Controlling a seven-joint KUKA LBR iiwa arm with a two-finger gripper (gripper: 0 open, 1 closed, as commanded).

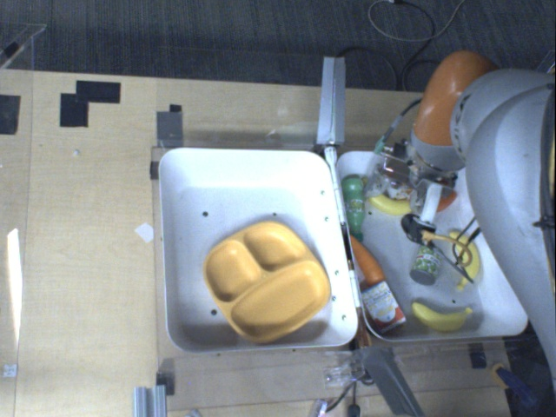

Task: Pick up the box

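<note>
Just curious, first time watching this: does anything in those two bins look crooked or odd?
The yellow tray lies askew in the left bin, corners off square. In the right bin, a bottle lies on its side against the dividing wall. I can't make out a box.

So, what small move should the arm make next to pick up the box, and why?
Probably raise the pincer a little and swing it left. It hangs in the right white bin, among yellow bananas, a green bottle and a small jar, none box-like. The nearest thing to a box, the yellow three-compartment plastic container, lies in the left white bin.
</note>
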